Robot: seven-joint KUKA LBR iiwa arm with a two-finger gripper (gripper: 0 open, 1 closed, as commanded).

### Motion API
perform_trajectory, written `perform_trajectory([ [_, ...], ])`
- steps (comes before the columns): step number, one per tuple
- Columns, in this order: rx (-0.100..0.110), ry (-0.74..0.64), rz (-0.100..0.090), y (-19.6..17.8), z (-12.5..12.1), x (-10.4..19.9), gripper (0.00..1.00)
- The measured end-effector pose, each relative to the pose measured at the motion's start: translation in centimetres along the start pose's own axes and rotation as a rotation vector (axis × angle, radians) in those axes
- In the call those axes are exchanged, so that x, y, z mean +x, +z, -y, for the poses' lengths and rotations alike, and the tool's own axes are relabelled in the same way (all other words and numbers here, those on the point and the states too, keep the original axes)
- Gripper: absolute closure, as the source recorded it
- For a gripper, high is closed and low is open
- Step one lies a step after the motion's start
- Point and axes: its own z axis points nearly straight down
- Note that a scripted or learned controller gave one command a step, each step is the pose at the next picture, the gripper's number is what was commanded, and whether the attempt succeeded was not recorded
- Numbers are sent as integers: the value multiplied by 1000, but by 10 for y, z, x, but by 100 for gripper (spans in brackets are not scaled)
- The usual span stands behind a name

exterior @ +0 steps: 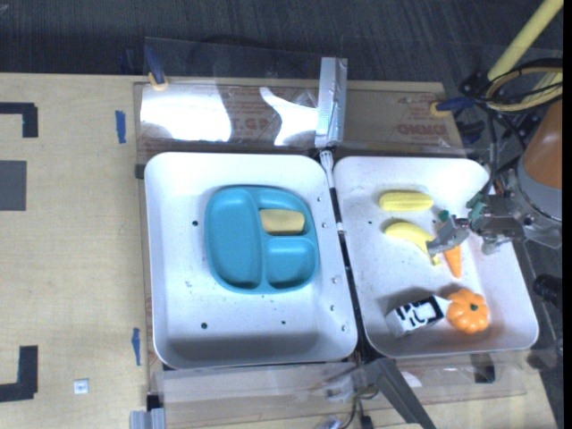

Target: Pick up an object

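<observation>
Where the counter [63, 239] lies nearest the camera, along the lower edge: two white bins are carried side by side.
Right bin [514, 284], near corner: a small orange pumpkin [468, 312] is seen, touching a black and white carton [416, 315] lying on its side to the left.
Right bin, middle: an orange carrot [453, 259], short and tapered, is placed point down just beside the gripper.
Gripper [444, 233]: it is reached in from the right over the right bin, low beside the carrot and a yellow banana [407, 235]; whether the fingers are apart or together cannot be told.
Right bin, far side: a yellow corn-like piece [405, 202] is laid flat, near the banana.
Left bin [170, 266]: a blue divided plate [246, 239] is set in the middle, and a pale yellow block [282, 222] is held in its upper right compartment.
Far edge: a clear plastic sheet [223, 114] is seen behind the bins.
</observation>
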Motion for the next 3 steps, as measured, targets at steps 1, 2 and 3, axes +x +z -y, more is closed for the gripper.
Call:
perform_trajectory([
  [1, 4, 64, -1, 72, -38, -49, 0],
  [2, 2, 226, -1, 83, -12, 15, 0],
  [3, -1, 381, -1, 157, -77, -67, 0],
])
